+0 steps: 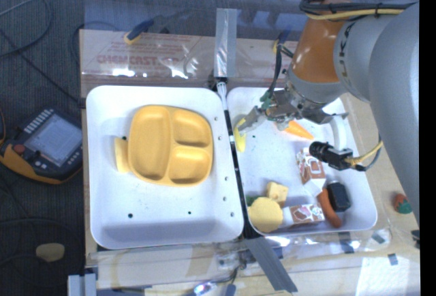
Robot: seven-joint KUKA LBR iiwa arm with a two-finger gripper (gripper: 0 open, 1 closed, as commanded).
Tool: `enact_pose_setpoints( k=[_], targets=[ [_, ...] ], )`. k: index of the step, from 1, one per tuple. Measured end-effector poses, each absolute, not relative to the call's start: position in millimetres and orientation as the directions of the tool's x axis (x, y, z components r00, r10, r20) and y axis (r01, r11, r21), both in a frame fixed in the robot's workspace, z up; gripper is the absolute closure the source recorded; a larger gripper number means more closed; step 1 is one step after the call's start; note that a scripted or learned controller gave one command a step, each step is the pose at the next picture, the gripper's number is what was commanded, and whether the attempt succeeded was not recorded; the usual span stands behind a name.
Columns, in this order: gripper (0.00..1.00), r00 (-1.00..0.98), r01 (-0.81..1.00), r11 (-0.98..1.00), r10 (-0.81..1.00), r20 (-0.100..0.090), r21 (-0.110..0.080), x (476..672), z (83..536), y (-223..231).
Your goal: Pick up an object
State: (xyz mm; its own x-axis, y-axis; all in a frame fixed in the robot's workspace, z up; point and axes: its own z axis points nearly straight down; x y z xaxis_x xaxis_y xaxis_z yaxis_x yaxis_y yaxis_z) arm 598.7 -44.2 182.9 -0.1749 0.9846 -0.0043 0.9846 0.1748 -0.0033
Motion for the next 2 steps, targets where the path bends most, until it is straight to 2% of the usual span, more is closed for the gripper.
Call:
enact_pose_setpoints(
  k=[1, 2],
  targets=[
    [0.0, -0.045, 0.999, 0.045, 0.999, -0.003, -0.003, 605.1, 138, -139],
    [0.0, -0.143, 0.99, 0.143, 0.99, -0.008, 0.004, 670.2, 88, -165]
  ],
)
